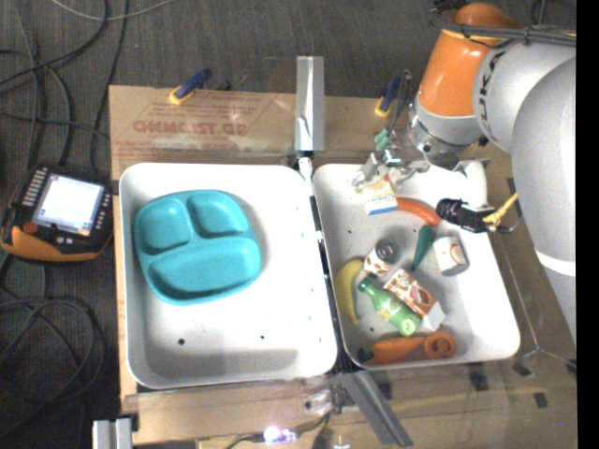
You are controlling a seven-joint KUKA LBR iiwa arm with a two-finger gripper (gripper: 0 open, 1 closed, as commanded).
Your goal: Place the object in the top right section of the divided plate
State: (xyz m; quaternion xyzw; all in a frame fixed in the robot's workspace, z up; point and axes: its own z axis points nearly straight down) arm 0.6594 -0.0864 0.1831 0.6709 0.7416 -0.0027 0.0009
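Gripper (pixel 379 171) at right bin's (pixel 505 293) 12 o'clock, above small white carton (pixel 379 197); grip state unclear, cannot tell. Divided plate (pixel 197 243) waits left. Advice: descend square, then lift toward 9 o'clock.

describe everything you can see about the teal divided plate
The divided plate is teal, looks like smooth plastic, and has rounded corners. Raised ridges split it into three sections: two smaller ones along the far side and one large one along the near side. All three sections look bare. It lies flat, turned slightly askew, in the far-left part of the left bin, resting on the bin's white floor with nothing else touching it.
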